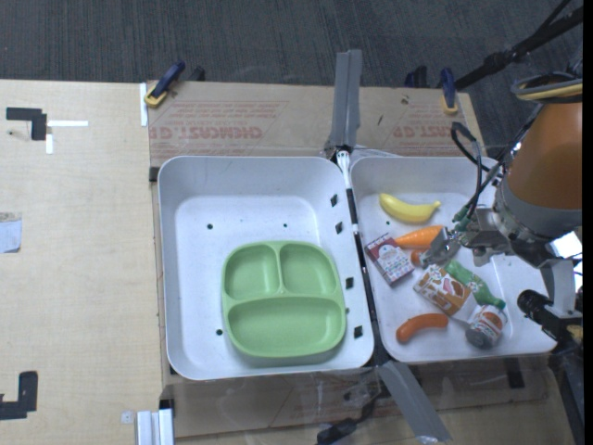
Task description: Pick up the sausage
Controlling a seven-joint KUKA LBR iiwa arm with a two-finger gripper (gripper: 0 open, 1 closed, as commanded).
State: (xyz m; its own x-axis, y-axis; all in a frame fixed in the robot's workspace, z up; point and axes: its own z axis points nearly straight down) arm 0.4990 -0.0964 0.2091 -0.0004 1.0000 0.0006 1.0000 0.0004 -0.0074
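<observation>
The sausage [422, 326] lies in the right bin [371, 276], near the front edge, toward the bin's left side. Nothing is touching it. A packet [443, 292] sits just behind it, and a small jar [485, 326] lies to its right near the front right corner.

The end effector [448, 247] hangs over the middle of the right bin, well behind the sausage. It is close to a carrot [416, 237] and a little red box [390, 258]. I cannot tell if it is spread or pressed together, and I see nothing pinched in it.

A banana [410, 209] rests toward the back of the right bin. A green bottle [473, 283] lies between the packet and the jar.

The left bin [185, 276] holds a green plate [283, 298] with three parts, nearer the front right corner. Both bins stand side by side on the desk [74, 248].
</observation>
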